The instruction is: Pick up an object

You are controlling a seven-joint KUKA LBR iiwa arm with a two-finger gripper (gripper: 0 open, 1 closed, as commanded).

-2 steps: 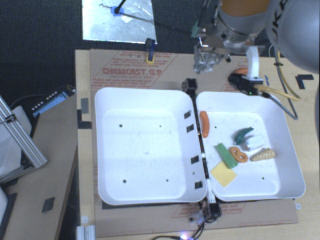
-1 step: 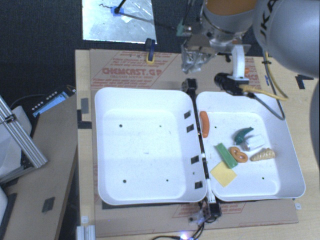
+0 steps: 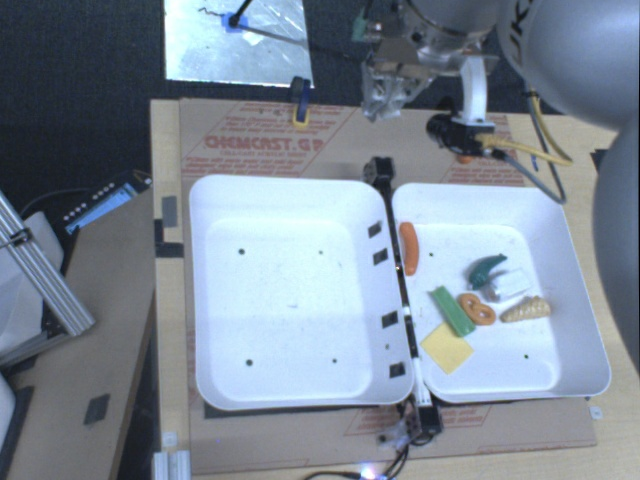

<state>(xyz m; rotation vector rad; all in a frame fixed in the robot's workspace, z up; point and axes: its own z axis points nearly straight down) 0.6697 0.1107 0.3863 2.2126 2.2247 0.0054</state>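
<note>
- The arm (image 3: 560, 38) is cut off by the top and right edges; an orange band is seen at the upper edge, and most of the grey body is blurred.
- The gripper (image 3: 383, 96) is seen above the bench, beyond the far rim of the bins; it is small and indistinct, and its state cannot be told. Nothing is seen held in it.
- The objects are gathered in the right bin (image 3: 570, 268): an orange sausage-shaped piece (image 3: 408, 247) near the dividing rim, a green stick (image 3: 453, 310), an orange ring (image 3: 477, 309) touching the stick, a yellow square (image 3: 446, 349) just below them, a dark green curved piece (image 3: 487, 269), and a tan ridged piece (image 3: 526, 309).
- A pale item beside the dark green piece is hard to make out against the white bin.
- The left bin (image 3: 215, 268) is marked by small dark dots on its floor.
- Both bins are borne by a brown board (image 3: 265, 133) printed with red lettering, partly covered by the bins.
- A shiny metal sheet (image 3: 235, 28) is laid on dark flooring beyond the board.
- A metal frame (image 3: 40, 278) is cut off by the left edge.
</note>
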